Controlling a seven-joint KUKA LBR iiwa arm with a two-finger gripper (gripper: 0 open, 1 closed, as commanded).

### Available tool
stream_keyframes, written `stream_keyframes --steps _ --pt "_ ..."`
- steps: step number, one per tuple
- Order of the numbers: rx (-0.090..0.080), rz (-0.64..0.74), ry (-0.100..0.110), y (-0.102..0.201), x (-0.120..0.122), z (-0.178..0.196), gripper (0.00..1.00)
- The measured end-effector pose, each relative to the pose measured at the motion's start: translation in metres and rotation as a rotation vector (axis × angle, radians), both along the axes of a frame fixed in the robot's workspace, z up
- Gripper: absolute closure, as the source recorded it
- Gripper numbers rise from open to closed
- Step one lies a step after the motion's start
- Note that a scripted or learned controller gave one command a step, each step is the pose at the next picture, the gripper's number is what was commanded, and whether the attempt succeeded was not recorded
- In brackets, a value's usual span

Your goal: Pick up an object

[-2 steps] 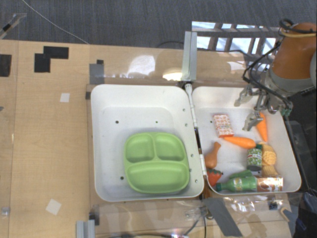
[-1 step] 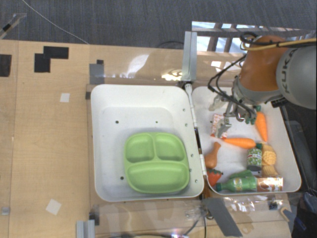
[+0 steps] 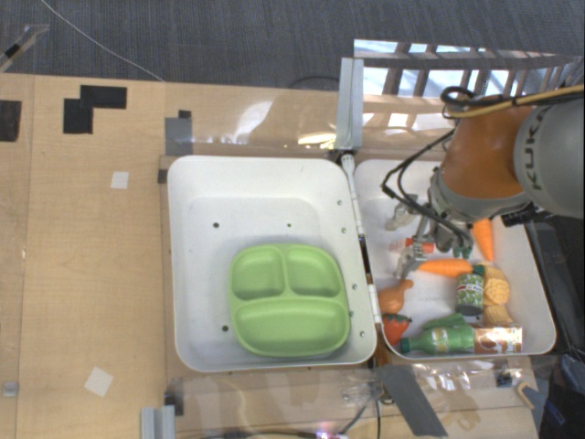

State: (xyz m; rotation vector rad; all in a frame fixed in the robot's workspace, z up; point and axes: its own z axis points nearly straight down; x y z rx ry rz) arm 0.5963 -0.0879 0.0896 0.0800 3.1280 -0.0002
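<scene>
Though I cannot tell the gripper's (image 3: 419,250) state, the light, rigid orange plastic carrot (image 3: 445,268) at its four o'clock suits a mid-body pinch.

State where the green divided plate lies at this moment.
The green divided plate lies in the left bin, toward its near edge and closer to the wall it shares with the right bin, where the toy food is piled.
</scene>
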Motion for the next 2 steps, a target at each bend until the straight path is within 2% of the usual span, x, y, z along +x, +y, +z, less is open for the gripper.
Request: stream_keyframes --steps 1,2 --pt "-0.001 0.013 -0.003 -0.025 -0.041 0.001 0.0" --pt "-0.004 0.018 -0.021 -0.024 -0.035 0.017 1.0"
